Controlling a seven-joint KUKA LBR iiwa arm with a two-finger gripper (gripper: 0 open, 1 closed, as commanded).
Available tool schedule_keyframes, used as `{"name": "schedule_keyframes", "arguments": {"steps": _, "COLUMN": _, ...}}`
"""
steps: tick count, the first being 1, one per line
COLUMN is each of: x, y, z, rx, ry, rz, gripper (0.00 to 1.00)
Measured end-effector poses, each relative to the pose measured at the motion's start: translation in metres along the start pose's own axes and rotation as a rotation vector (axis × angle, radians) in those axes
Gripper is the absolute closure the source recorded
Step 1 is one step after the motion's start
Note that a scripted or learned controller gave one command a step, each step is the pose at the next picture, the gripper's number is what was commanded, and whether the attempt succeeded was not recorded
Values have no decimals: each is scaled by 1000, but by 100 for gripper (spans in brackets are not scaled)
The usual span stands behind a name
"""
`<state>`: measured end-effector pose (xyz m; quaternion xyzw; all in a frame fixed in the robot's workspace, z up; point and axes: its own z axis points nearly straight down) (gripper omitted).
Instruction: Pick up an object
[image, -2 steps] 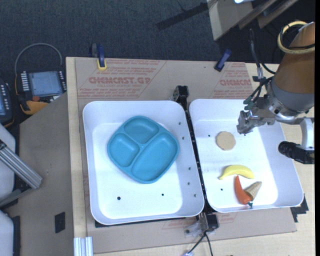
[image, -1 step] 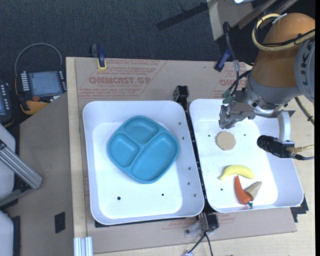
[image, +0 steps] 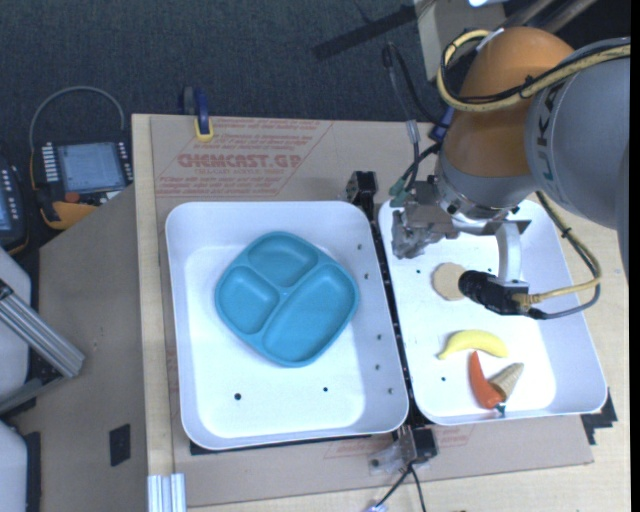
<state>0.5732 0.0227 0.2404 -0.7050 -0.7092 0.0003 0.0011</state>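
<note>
1. Two white bins sit side by side on the bench. The left bin (image: 200, 400) fills the centre of the frame and holds a blue divided plate (image: 287, 298). The right bin (image: 560, 350) holds the small items.
2. Four small items lie in the right bin:
   - a round tan disc (image: 445, 282) at mid-height;
   - a banana (image: 472, 344) just below the disc;
   - a carrot (image: 484, 382) toward the lower edge;
   - a cone (image: 507, 378) touching the carrot or just beside it.
3. The arm (image: 590, 130) reaches in from the upper right of the frame. The gripper (image: 410, 238) hangs over the upper left corner of the right bin, close to the wall between the bins.
4. The view does not show whether the gripper is open or closed. Nothing can be seen held in it.
5. Judged step: approach. No item has been taken yet, and the surface under the gripper looks bare.
6. Nearest candidate: the tan disc, to the lower right of the gripper and apart from it.
7. Judged next move: shift toward the lower right until centred over the disc, descend, then close.
8. Caution: the disc looks flat and low, so a shallow descent may close on nothing. The banana stands higher and may offer the easier hold.
</note>
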Motion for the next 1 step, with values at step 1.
{"name": "schedule_keyframes", "arguments": {"steps": 1, "x": 51, "y": 14, "z": 16, "rx": -3, "ry": -1, "rz": 2, "gripper": 100}}
